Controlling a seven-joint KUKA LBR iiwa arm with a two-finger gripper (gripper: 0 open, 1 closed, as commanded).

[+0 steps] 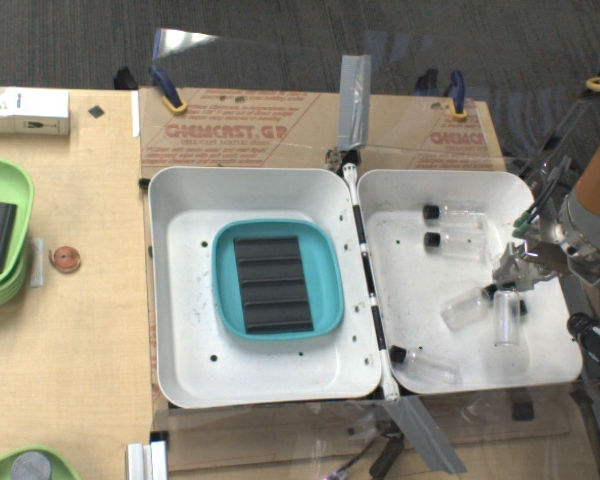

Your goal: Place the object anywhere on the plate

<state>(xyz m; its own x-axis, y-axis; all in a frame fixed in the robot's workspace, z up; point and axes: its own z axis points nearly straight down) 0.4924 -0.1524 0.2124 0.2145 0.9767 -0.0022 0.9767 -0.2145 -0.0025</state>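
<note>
The gripper (515,268) sits low over the right bin (460,368) among clear vials (504,318); its state cannot be judged. The teal plate (325,268) lies in the left bin (180,268).

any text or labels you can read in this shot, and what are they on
"CHEMCAST GP": red print on the brown board behind the bins, left part; letters partly blurred.
Red print on the board's right part: same style, too blurred to read.
Finer red lines beneath both: too small to read.
Dark marking on the white box at top left: unreadable.
</note>
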